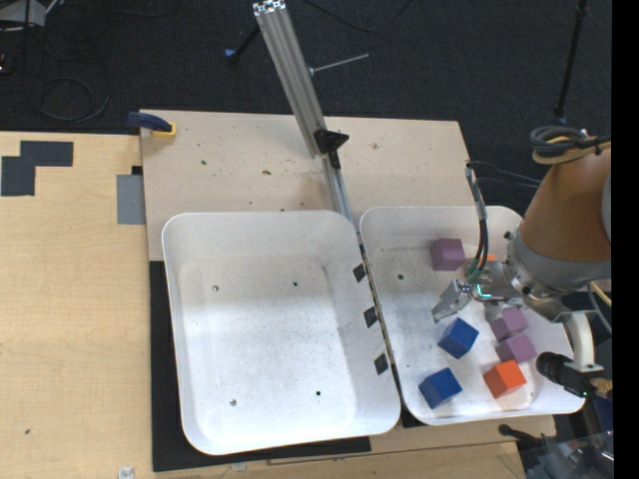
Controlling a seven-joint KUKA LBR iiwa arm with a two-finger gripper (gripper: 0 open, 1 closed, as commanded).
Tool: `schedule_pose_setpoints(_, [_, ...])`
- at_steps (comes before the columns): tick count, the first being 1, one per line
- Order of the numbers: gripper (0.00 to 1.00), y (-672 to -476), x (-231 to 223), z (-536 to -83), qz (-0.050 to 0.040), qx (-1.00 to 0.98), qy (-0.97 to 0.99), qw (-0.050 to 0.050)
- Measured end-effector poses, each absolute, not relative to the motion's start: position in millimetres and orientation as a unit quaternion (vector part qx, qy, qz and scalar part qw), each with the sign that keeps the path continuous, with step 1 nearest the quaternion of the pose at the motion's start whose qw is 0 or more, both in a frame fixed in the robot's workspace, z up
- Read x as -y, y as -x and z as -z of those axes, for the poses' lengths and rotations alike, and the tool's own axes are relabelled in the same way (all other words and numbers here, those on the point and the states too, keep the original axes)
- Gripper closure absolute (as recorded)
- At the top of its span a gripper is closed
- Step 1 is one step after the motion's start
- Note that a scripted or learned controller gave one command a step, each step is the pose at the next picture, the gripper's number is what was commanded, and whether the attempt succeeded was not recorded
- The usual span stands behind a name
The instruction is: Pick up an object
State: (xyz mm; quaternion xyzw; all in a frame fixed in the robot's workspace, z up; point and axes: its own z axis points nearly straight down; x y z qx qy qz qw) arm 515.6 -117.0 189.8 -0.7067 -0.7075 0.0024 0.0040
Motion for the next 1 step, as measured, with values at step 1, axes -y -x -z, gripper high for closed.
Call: schedule_pose_setpoints(1, [0.00, -516.6, 118.1, -192.1, -0.0007, 0.706, 0.708, 0.002])
